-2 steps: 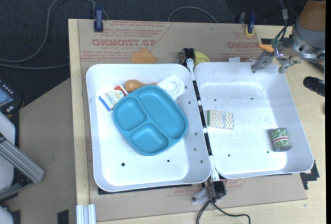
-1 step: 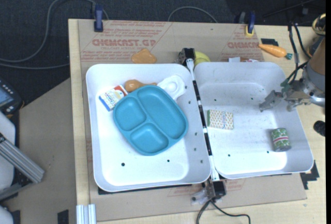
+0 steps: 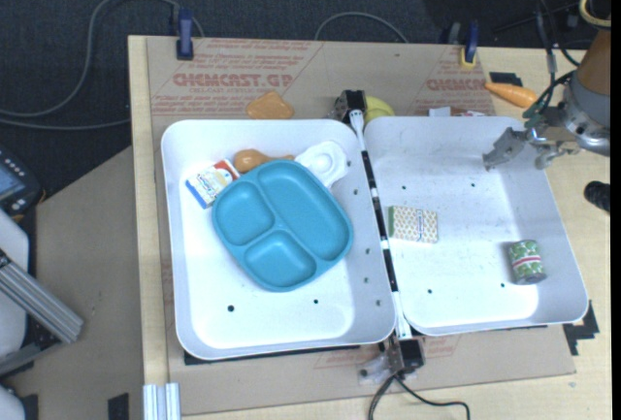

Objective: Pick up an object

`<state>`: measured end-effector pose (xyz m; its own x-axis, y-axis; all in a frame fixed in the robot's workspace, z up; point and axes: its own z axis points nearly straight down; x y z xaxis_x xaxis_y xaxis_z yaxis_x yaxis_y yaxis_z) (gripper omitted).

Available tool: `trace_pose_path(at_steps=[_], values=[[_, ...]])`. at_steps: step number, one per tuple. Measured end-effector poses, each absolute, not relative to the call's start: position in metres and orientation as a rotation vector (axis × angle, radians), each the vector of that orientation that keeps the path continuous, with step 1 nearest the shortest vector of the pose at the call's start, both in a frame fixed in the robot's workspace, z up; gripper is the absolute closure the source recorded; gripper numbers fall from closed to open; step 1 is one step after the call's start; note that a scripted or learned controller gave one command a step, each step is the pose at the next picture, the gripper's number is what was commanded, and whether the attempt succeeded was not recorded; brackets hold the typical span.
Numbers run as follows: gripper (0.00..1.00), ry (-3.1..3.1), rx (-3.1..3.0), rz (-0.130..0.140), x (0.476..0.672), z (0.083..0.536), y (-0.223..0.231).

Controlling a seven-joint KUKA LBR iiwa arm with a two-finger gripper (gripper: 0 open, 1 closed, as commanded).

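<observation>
1. The pincer (image 3: 508, 148) hangs over the far right corner of the right bin (image 3: 456, 306), its fingers spread and nothing between them.
2. To my eye this is the approach step; no object is picked yet.
3. Next it must choose a target, move above it and come down.
4. Nearest lie a small green roll (image 3: 525, 261) by the bin's right wall and a flat patterned packet (image 3: 413, 224) near its left wall.
5. The blue tray (image 3: 280, 224) sits in the left bin (image 3: 194, 243) on the desk (image 3: 146, 117).
</observation>
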<state>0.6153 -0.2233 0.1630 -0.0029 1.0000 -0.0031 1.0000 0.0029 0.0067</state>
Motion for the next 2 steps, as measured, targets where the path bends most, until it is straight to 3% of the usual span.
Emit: trace_pose_path(at_steps=[1, 2], values=[[0.00, 2.224, 2.240, -0.009, 0.476, 0.106, -0.224], [1.00, 2.219, 2.221, 0.002, 0.484, 0.120, -0.224]])
